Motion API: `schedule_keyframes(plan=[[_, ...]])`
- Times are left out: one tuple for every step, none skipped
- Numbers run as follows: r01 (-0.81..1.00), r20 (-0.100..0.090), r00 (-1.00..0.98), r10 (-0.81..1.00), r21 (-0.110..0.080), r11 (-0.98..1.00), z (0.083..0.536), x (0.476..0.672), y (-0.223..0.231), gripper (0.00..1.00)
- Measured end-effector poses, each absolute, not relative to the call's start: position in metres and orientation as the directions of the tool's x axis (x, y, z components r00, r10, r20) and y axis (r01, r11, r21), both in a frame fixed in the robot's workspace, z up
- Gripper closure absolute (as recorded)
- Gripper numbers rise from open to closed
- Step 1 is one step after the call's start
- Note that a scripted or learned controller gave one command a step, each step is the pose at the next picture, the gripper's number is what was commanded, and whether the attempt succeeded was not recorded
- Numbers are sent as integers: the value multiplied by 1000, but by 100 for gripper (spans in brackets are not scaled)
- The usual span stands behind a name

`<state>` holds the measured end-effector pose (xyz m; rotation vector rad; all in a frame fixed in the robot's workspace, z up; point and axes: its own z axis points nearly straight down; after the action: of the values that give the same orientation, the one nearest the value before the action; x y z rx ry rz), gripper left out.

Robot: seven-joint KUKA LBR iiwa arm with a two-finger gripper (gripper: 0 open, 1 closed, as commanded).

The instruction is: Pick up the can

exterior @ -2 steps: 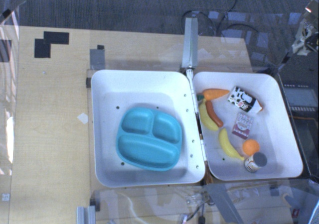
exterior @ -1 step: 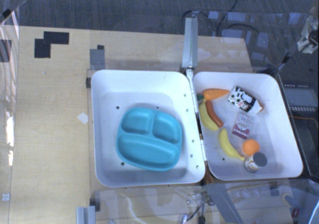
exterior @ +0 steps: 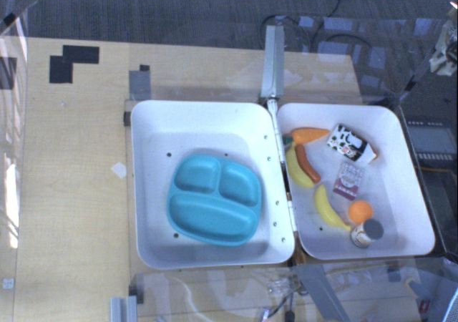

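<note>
The can (exterior: 365, 231) is small, with a silvery top and a dark side. It stands in the front right corner of the right bin (exterior: 401, 170). An orange ball (exterior: 360, 210) touches it on the far side, and a yellow banana (exterior: 328, 207) ends just to its left.
The right bin also holds a second banana (exterior: 297, 169), a red sausage (exterior: 308, 162), a carrot (exterior: 310, 135), a black-and-white carton (exterior: 348, 143) and a pink packet (exterior: 348, 179). The left bin (exterior: 154, 134) holds a blue divided plate (exterior: 215, 199). A metal divider (exterior: 273, 70) runs between the bins.
</note>
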<state>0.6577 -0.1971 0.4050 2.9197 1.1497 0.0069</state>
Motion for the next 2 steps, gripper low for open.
schedule_keyframes(plan=[[663,3,748,663,4,-748,420,656,-196,100],[644,3,765,644,4,-765,419,656,-199,100]])
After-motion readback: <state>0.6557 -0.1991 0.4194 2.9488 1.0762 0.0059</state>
